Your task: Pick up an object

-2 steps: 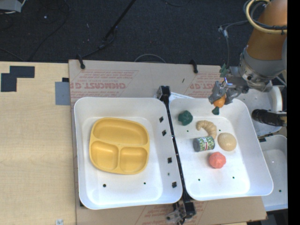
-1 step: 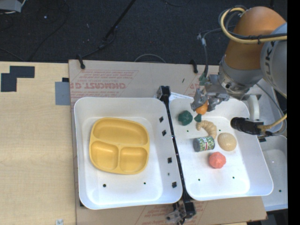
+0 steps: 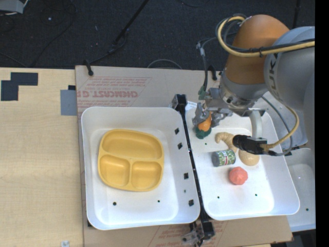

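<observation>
Two shallow white plastic bins side by side on pale wooden bench (image 3: 36,163), brown printed cardboard sheet (image 3: 118,89) underneath.

Left bin (image 3: 128,206): one yellow plastic divided plate (image 3: 131,159), three compartments, lying flat around the middle, a bit nearer the left wall, apart from every wall.

Right bin (image 3: 259,199): five small things, all in the far half and the middle.
- Small orange toy with green end (image 3: 203,129) close to the far-left corner, just beside the wall shared with the left bin, orange part toward the far edge, green end toward the near edge.
- Gripper (image 3: 205,118) right over that toy, at or touching its top. Apart or clamped: cannot tell, wrist hardware in the way. Grasp not confirmed.
- Pale beige curved piece (image 3: 223,137) just right of the orange toy, apart from it.
- Small cylindrical can with green label (image 3: 224,158), apparently on its side, nearer the bin's middle, just on the near side of the beige piece.
- Tan rounded lump (image 3: 250,159) just right of the can, close to it, contact unclear, partly hidden.
- Pinkish-red ball (image 3: 238,176) near the middle of the bin, on the near side of can and lump, apart from both.

Grey arm with orange band (image 3: 254,40) above the far-right corner of the right bin, extending toward its far-left corner.
</observation>
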Tool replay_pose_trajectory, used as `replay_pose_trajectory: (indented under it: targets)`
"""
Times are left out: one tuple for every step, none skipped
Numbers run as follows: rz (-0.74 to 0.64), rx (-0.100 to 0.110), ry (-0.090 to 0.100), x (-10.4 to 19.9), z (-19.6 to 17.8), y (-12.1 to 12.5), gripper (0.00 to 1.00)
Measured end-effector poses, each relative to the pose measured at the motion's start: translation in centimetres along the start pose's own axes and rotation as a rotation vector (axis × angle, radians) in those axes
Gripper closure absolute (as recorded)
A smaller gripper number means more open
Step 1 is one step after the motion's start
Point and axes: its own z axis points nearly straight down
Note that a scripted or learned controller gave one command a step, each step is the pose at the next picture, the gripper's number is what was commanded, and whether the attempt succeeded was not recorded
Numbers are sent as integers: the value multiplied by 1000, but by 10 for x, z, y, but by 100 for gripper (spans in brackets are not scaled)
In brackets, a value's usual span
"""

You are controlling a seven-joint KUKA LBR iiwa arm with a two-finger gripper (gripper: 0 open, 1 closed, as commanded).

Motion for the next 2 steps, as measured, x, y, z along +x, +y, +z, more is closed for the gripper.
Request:
replay_pose_trajectory:
  targets:
    - [-1, 0, 0, 54, 10, 3, 100]
    - [-1, 0, -1, 112, 18, -4, 100]
